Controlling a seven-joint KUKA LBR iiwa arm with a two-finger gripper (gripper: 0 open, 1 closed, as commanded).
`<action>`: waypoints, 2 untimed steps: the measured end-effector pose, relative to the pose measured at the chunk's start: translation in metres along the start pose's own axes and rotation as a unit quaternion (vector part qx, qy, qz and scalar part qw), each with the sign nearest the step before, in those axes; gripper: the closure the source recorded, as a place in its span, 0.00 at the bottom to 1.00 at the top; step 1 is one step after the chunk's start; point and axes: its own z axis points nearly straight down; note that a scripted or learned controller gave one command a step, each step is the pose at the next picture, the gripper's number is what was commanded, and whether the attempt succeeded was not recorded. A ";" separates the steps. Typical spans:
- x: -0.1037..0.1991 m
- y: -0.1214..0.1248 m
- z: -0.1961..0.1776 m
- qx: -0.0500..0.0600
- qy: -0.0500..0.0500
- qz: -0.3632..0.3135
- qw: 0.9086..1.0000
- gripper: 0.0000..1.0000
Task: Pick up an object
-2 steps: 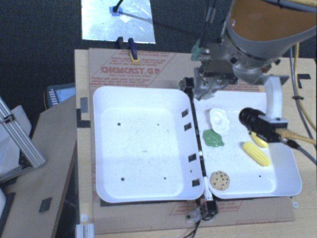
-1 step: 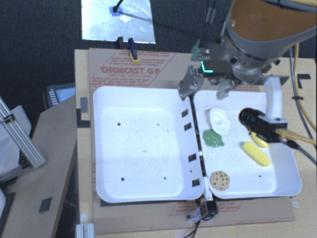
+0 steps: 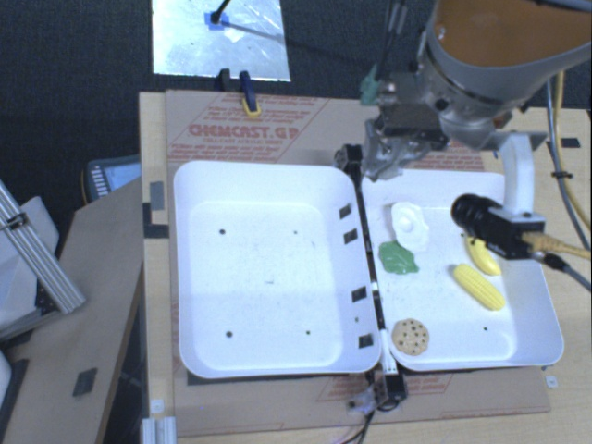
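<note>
Cookie point(image 3: 410, 337) at near rim, well apart from gripper point(image 3: 384, 162).

Both white bins point(image 3: 259, 178) look like smooth, slightly glossy plastic; the board point(image 3: 277, 123) beneath them reads as matt brown cardboard, and the sheet point(image 3: 199, 26) behind it shines like crinkled foil

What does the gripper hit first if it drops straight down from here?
Probably the right bin's far left corner, near the divider between the bins. The gripper hangs above that spot; the white object lies nearer the camera. Depth is unclear.
</note>
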 end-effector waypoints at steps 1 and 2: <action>0.000 0.000 0.001 0.000 0.000 0.000 1.000 0.00; 0.000 0.001 -0.011 -0.001 0.000 -0.003 1.000 1.00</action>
